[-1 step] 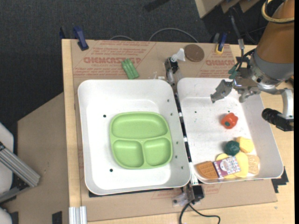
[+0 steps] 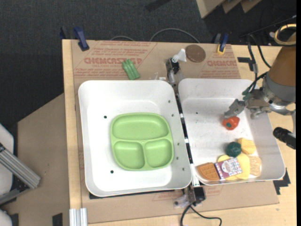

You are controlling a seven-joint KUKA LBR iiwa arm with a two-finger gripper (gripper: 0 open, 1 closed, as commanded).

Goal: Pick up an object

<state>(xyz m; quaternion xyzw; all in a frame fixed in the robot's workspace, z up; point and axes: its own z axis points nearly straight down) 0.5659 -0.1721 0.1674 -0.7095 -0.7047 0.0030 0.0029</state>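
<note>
Presently, two white bins sit side by side on a bench.

Left bin (image 2: 89,126): one green tray (image 2: 141,141) with three compartments, at its centre.

Right bin (image 2: 207,98):
- red toy (image 2: 230,122), orange-red with a dark stem, right of centre; the task's likeliest item, lying on the bin floor.
- dark green ball (image 2: 233,149), at 6 o'clock from the red toy, near it.
- yellow pieces (image 2: 248,146), touching the ball at its 3 o'clock.
- packet (image 2: 229,167) with a purple label, at 6 o'clock from the ball.
- brown biscuit (image 2: 207,172), just beside the packet at its 9 o'clock.

Arm: enters at 3 o'clock. Gripper (image 2: 242,108) hangs over the right bin, at about 1 o'clock from the red toy; one finger (image 2: 233,109) slants down to just above the toy. Whether the fingers are apart or together cannot be told, and nothing visibly sits between them.

Bench top, 12 o'clock of the bins: green clip (image 2: 131,70), brown disc (image 2: 195,53).
</note>
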